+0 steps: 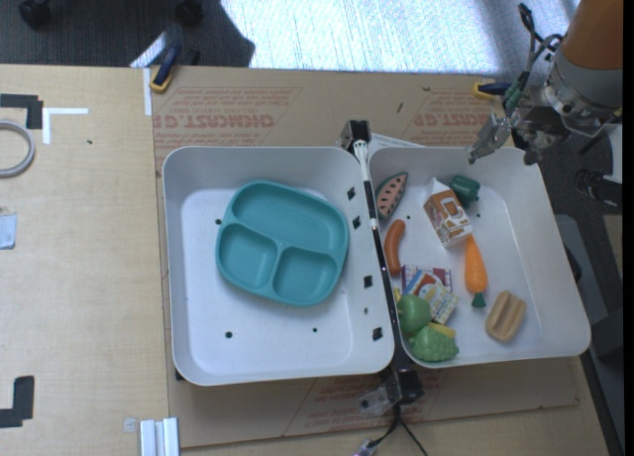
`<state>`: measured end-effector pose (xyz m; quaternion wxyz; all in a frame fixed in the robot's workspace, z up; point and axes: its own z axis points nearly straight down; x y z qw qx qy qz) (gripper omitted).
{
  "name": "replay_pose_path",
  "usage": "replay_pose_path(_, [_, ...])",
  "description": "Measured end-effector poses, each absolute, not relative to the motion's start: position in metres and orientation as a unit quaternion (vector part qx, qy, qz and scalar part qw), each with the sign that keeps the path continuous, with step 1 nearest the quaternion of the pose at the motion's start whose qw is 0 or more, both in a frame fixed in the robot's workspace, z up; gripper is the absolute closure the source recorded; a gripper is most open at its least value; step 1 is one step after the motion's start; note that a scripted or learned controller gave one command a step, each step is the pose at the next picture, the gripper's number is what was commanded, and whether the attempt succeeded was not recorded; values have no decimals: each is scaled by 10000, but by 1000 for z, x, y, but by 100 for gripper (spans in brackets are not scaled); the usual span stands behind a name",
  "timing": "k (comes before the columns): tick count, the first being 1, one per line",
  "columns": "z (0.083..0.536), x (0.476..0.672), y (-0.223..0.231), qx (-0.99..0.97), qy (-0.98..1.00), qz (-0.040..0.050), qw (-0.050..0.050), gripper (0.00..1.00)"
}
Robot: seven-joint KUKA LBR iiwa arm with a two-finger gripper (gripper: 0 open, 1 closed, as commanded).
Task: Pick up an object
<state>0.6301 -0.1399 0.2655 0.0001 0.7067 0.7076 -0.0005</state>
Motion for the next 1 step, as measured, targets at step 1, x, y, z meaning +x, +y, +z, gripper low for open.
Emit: replay_pose_path(1, [130, 602, -123, 7081, 7062, -5, -2, 0])
